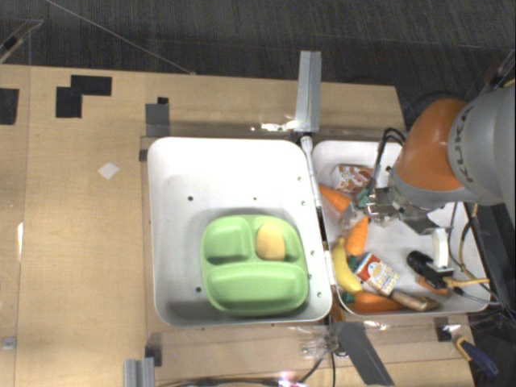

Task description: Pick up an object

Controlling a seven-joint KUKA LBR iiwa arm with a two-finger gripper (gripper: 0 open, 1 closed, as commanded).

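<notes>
From the camera view you see the gripper (379, 206) low in the right bin (468, 301), just above an orange carrot (357, 235) beside the banana (345, 269) and a small carton (376, 273). Whether it is clenched or released you cannot tell. Nothing looks lifted yet, so the pick remains; the yellow fruit (272, 240) sits in the green tray (254, 280) in the left bin (173, 216).

Arm (484, 147): dark letters on grey casing at frame's right edge, cut off, looks like "KU". Small carton (376, 273) in right bin (472, 301): red-white print, too small to read. Packet (352, 177) near bin's top: printing blurred, illegible.
</notes>
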